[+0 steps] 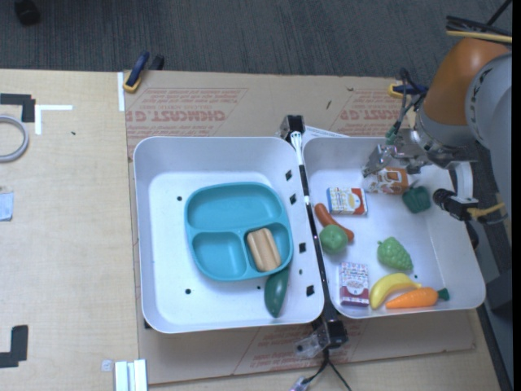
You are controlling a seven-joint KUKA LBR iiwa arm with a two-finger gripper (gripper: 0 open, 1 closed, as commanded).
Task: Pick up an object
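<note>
While the grey arm (480,96) reaches in from the right of the frame, its end effector (389,160) hangs low over the upper part of the right bin (456,251), just above a small orange-and-white packet (394,182); whether it is apart or together I cannot tell. Near the packet lie a dark green piece (416,199) and a small carton (346,200). At the bin's lower edge sit a banana (391,287) and a carrot (415,299). A teal tray (220,226) in the left bin (163,218) carries a bread roll (262,249).

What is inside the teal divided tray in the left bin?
A tan bread roll lies in the lower right compartment of the teal tray. The other compartments show bare. Whatever is beneath the roll is covered.
</note>
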